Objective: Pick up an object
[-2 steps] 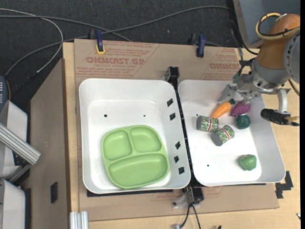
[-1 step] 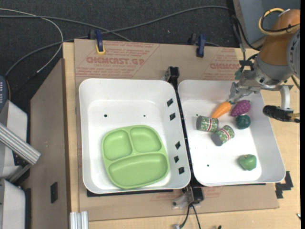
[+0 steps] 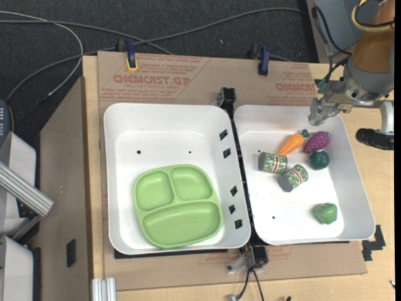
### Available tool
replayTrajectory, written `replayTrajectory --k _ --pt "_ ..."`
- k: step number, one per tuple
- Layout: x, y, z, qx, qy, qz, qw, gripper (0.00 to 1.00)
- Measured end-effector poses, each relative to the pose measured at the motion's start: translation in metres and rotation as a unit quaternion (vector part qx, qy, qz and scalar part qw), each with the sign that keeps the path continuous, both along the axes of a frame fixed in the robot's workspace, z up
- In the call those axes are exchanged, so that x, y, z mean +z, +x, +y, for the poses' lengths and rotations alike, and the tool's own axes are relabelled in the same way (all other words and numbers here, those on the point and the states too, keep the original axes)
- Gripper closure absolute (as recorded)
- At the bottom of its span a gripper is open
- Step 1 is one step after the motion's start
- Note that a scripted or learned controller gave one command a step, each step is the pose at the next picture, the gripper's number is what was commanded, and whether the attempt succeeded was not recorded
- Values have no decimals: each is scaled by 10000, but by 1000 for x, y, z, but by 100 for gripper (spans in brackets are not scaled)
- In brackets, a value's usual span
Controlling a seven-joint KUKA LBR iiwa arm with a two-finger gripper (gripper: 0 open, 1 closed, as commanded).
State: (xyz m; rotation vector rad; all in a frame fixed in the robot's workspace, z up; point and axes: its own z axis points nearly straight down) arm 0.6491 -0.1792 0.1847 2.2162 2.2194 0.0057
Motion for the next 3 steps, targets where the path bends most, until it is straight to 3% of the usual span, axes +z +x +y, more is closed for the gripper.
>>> replayTrajectory --k 1,2,3 --pt "65 6 -2 2 -8 -18 10000 100" --pt "95 7 -1 0 -1 3 10000 100" --pt "94 -18 43 13 15 44 10000 100"
